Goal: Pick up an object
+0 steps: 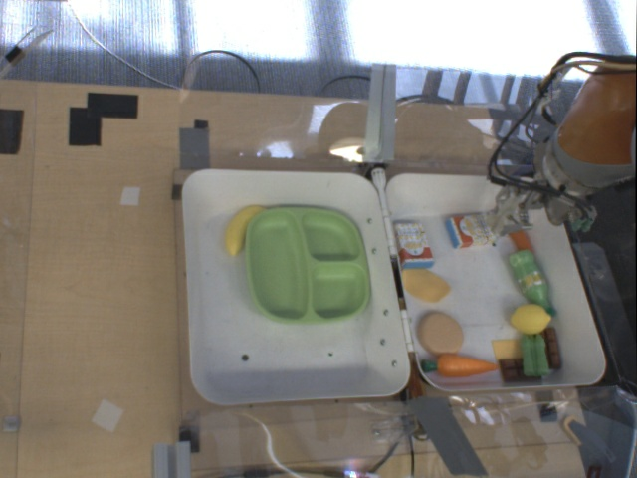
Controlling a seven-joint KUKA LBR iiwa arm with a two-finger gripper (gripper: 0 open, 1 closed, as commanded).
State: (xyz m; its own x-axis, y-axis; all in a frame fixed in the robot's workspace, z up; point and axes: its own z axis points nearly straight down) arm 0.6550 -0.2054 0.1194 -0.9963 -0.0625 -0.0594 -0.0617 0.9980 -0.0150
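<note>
The arm's orange band and grey wrist hang over the right bin's [587, 361] far right corner. My gripper [513, 217] points down at the bin's back, just right of a small red and white carton [468, 230]. An orange piece [522, 239] lies right below it. A second red and white carton [413, 243] lies near the divider. Further forward lie a yellow chip-shaped piece [426, 286], a tan round [440, 332], a carrot [466, 366], a green bottle [530, 278], a lemon [530, 318] and a chocolate bar with a green piece on it [535, 354].
The left bin [214, 366] holds a green divided plate [304, 264] with a banana [238, 227] at its upper left edge. A grey post [377, 108] stands behind the divider between the bins. Black cables loop around the wrist at the upper right.
</note>
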